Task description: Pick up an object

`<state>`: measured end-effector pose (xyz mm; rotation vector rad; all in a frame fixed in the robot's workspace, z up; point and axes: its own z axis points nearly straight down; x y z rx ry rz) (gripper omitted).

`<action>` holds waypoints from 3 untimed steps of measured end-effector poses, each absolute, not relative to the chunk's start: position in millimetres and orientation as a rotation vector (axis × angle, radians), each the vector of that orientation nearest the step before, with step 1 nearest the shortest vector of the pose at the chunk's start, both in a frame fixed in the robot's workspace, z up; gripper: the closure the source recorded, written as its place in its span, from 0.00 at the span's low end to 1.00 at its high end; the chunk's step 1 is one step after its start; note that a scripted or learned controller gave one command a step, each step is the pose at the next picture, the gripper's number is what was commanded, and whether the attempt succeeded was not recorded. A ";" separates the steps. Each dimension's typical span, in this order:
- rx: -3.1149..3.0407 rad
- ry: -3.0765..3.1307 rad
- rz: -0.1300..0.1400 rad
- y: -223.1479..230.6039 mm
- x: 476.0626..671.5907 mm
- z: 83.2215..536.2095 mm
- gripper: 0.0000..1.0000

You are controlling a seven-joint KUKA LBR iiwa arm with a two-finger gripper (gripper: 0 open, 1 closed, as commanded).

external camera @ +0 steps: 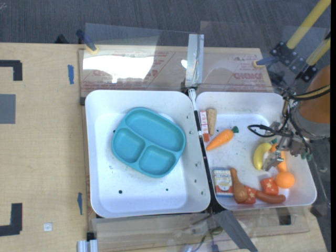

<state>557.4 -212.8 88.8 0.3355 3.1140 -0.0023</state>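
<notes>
Your gripper [275, 155] is down in the right bin [239, 100], right over the cluster on its far right side, and it sits against the banana [260, 155] with the orange ball [285, 180] just below it. How the jaws stand you can't read from here; cables and wrist hardware crowd the spot, so I cannot tell whether anything is pinched.

Your likeliest target, as I judge it, is that banana, lying tilted just left of the gripper. Watch the crowding: the orange ball touches or nearly touches the gripper's lower side, and the red piece [269, 186] sits right beside it. If you close here, you could catch two things at once, or nudge the ball and have it roll toward the bin wall.

The banana is curved and smooth, so a grip off its middle may squirt it sideways.

Elsewhere in that bin, the carrot [220, 138] lies well apart toward the left side, the drumstick [240, 188] and the small carton [222, 181] near the front edge. Those are out of harm's way. The left bin [100, 156] holds the blue divided plate [149, 142], not in play.

Also mind the black cable [260, 129] looping beside the wrist; it could snag on lift.
</notes>
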 end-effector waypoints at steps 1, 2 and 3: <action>0.186 3.123 0.004 -117.0 554.5 89.9 0.00; 0.229 3.121 0.001 -92.7 618.2 89.2 0.00; -0.082 3.129 -0.006 -151.5 539.9 89.7 0.00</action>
